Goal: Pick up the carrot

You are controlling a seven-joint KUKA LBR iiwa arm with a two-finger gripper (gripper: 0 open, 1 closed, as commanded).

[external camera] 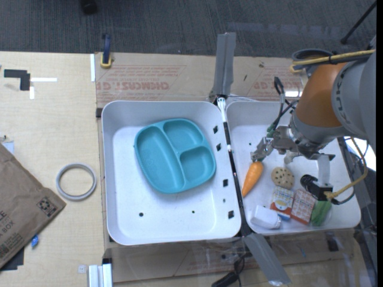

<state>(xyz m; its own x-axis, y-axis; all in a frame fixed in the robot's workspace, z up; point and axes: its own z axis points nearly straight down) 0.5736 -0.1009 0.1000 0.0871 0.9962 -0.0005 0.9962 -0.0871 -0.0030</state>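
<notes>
The carrot [252,177] is orange and lies at a slant near the left wall of the right bin [239,130], tip toward the front. My gripper [275,155] hangs low over that bin, just behind and to the right of the carrot. It is open, and nothing sits between its fingers. The left fingertip [260,153] hovers close above the carrot's thick end; whether it touches I cannot make out.
In the right bin, a round cookie [279,176], a red and white carton [282,201], a white block [265,217] and a green item [321,213] crowd the front. The left bin [119,178] holds a blue divided plate [175,155]. A tape roll [76,180] lies on the bench.
</notes>
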